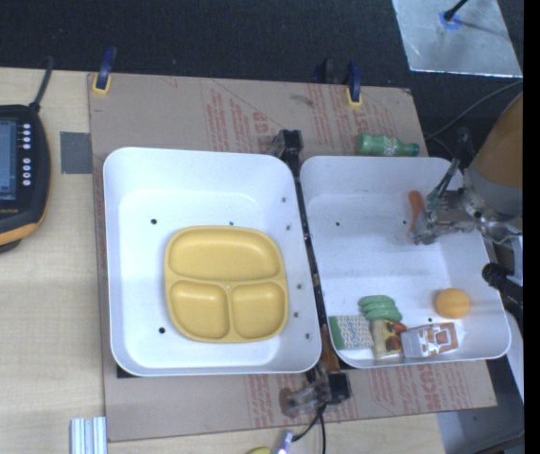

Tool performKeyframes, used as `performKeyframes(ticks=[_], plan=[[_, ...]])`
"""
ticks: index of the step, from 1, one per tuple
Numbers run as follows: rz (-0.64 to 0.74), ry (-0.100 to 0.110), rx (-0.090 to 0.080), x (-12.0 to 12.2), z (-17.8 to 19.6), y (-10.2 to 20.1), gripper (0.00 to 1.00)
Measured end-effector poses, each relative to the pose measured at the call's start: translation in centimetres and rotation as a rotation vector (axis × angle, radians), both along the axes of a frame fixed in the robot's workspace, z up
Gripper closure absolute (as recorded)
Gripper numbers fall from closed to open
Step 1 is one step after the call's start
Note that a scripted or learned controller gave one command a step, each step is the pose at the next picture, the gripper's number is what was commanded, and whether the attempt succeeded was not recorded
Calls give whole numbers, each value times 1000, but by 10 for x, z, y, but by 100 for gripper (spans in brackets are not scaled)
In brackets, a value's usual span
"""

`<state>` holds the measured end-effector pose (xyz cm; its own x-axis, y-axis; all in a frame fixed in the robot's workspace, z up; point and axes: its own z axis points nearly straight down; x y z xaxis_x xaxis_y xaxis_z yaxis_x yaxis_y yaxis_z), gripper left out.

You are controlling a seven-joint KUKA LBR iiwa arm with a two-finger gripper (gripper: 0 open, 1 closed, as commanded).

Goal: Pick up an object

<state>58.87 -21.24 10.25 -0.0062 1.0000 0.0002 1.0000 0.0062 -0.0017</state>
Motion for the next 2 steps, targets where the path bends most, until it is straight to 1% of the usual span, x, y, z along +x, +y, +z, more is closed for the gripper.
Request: performKeyframes(ticks=[1,2], plan=[[-2,-1,0,-7,92,30,100],[-2,0,0,-8,92,30,0]])
